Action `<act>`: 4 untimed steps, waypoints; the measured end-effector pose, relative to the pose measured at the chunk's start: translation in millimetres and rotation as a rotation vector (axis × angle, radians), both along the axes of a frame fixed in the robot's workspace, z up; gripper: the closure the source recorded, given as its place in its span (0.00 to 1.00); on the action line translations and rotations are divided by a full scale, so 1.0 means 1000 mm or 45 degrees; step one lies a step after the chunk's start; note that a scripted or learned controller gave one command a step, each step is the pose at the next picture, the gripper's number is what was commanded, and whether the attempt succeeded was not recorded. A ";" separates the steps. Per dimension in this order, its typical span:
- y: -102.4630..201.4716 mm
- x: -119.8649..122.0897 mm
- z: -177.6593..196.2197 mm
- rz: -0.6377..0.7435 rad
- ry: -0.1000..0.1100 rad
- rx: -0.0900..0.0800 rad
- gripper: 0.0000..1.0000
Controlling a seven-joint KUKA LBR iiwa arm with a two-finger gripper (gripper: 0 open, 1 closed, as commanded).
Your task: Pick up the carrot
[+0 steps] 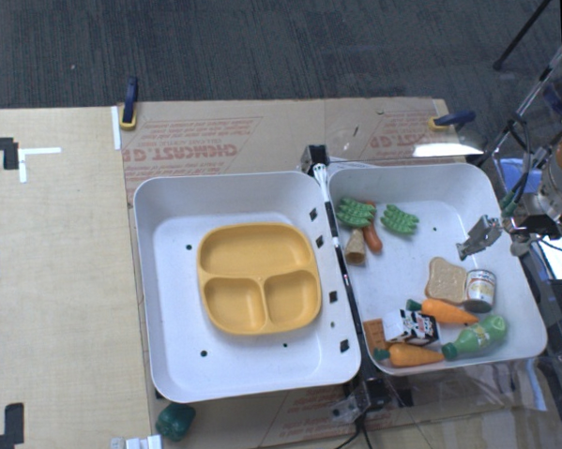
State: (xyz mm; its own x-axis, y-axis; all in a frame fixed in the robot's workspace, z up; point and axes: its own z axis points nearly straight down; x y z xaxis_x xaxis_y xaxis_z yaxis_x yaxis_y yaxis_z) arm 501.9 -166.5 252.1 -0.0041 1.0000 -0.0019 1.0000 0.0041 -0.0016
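On the bench there's two shallow white plastic bins side by side. The left bin (163, 300) has a yellow three-compartment plastic plate (259, 277) sitting about dead centre. The right bin (420, 188) is where all the clutter is.

Going down in size: a green plastic bottle (477, 337) lies on its side at roughly 5 o'clock in that bin. Touching its left end is a long orange toy carrot (415, 355), flat along the front wall at 6 o'clock. A second orange carrot (449, 311) lies tilted just above the bottle. A slice of toy bread (445, 280) sits right above it, with a small tin can (481, 288) beside it at 3 o'clock. A little black-and-white carton (413, 326) is between the two carrots. Up at 11 o'clock are two green leafy toy veggies (355, 211).

The metal two-finger gripper (479, 236) hangs over the right bin's 3 o'clock side, well apart from both carrots, nothing between its fingers; whether they're spread or closed I can't tell.
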 end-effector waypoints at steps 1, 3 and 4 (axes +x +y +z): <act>0.023 -0.021 -0.147 0.325 -0.014 -0.003 0.00; 0.068 0.010 -0.162 0.142 0.001 0.002 1.00; 0.007 0.006 -0.160 0.483 -0.004 0.000 1.00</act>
State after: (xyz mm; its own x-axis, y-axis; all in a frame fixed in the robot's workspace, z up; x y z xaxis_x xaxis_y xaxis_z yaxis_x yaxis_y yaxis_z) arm 508.1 -159.4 92.0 -0.3743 0.9273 -0.0027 0.9273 0.3743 0.0016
